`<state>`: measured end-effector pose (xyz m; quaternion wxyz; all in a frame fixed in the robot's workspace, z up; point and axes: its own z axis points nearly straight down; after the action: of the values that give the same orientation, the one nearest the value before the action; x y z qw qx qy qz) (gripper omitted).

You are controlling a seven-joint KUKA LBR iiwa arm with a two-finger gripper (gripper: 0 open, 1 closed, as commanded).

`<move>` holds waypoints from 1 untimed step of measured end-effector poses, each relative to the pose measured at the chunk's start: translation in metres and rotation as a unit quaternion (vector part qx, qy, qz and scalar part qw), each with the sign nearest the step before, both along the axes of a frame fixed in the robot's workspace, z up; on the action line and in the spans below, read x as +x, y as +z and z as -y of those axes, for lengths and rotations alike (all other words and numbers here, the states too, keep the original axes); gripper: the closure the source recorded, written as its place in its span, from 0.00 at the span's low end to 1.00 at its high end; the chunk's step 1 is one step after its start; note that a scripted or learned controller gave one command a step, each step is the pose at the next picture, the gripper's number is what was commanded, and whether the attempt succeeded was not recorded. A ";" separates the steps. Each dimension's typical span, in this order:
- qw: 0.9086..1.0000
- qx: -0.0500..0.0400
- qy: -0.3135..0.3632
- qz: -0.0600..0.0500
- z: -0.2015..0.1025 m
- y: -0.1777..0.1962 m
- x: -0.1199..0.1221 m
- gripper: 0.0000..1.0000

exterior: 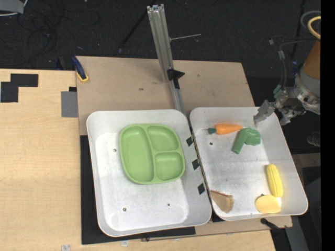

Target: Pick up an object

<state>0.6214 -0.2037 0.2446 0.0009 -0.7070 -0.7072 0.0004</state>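
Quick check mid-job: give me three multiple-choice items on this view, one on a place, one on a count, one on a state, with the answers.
1. Where does the light green divided plastic plate lie?
A. left white bin
B. right white bin
C. bare bench

2. How many yellow items lie in the right white bin?
A. none
B. one
C. two

3. How does the grey two-finger gripper stand to the orange toy carrot?
A. clamped on it
B. apart from it, by the bin's far right corner
C. pressing it flat

Answers: 1 A, it sits inside the left white bin. 2 C, the yellow toy corn cob and a yellow rounded piece. 3 B, bare bin floor lies between them.
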 end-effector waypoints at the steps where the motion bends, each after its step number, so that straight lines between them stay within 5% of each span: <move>1: 1.000 0.000 0.001 -0.002 0.002 -0.047 0.007 0.00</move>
<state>0.6284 -0.2057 0.1975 0.0023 -0.7066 -0.7076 0.0018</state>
